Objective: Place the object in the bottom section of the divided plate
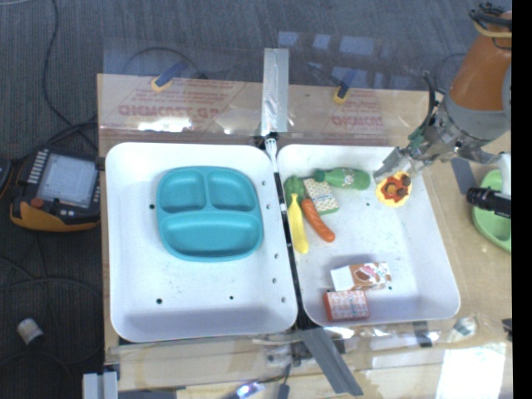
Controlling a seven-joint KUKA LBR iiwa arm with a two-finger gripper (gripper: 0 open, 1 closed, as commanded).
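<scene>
From my cam I've got the two white bins side by side: left bin (133, 306) holds the teal divided plate (208, 213), sitting flat near the bin's middle w/ two small sections toward the far side and one wide section on the near side, all three bare. Right bin (432, 281) has the toy food. The arm (482, 81) comes in from the right, orange band above the wrist, and the gripper (397, 166) is down at the far right part of that bin, right at the yellow-and-red object (394, 189), prob. a small toy fruit piece, too blurry to name for sure. I can't tell from here if the fingers are spread or closed, or if they have it between them; the tips overlap its top edge and that's all I get. Along the bin's left side: a yellow banana (296, 227) lying against the wall, an orange carrot (317, 220) just beside it, a green bottle-shaped item (342, 178) on its side at the far end, and a pale cracker-like square (321, 194) between bottle and carrot. Near edge: a small brown-and-white packet (362, 276) and a red can (345, 305) on its side, close together.
</scene>
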